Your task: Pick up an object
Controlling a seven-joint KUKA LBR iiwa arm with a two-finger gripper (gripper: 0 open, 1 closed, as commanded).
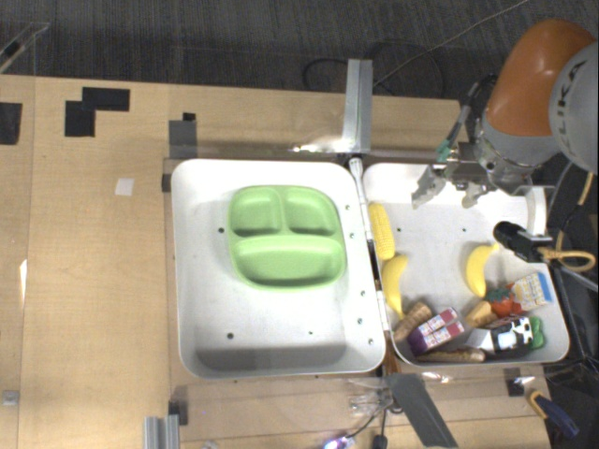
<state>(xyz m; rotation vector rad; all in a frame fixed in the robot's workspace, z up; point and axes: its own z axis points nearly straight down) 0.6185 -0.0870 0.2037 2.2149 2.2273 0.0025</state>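
Here, your light wooden counter [84, 279] carries two shallow white plastic bins; the left bin [201, 335] holds a green sectioned tray [284, 234]. The right bin [438, 251] holds two curved yellow bananas [480, 267]. Your claw [447, 188] hovers above, fingers spread, gripping nothing.

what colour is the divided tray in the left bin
Light green, seen clearly in the camera view.

My arm [547, 82] comes in from the right at the far side of the scene, its orange band showing above the grey wrist. My claw [447, 191] points down and to the left, its two fingers [423, 190] spread apart with nothing between them.
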